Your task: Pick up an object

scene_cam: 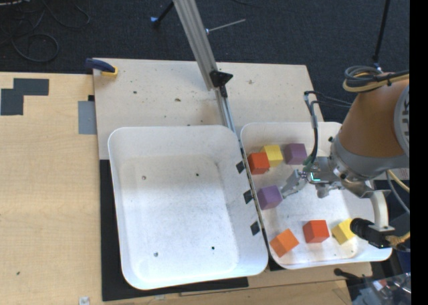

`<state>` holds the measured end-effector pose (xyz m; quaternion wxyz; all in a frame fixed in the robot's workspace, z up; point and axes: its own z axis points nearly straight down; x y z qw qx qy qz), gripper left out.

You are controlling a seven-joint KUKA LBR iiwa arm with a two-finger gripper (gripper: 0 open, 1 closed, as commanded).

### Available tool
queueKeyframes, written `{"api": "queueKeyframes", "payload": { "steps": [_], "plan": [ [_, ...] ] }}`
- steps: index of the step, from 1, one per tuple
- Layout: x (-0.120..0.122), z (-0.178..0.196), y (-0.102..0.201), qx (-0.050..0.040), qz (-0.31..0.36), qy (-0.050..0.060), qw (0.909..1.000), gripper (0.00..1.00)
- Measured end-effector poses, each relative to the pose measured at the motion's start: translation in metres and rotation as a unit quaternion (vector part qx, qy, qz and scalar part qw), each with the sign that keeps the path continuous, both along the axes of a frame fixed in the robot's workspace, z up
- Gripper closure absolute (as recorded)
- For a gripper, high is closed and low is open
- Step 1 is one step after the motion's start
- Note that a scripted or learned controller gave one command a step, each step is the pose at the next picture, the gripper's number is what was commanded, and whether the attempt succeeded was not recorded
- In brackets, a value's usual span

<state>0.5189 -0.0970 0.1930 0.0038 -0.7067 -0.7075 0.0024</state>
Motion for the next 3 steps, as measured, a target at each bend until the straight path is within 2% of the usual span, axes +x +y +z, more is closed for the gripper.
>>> {"api": "queueKeyframes", "payload": {
  "steps": [1, 3],
  "plan": [
    [0.001, 0.002, -0.002, -0.0005, -0.003, -0.003, 1.0, 0.0],
    [-0.009, -0.089, -0.005, 0.0002, -0.001, 0.0, 1.0, 0.0]
  ]
}}
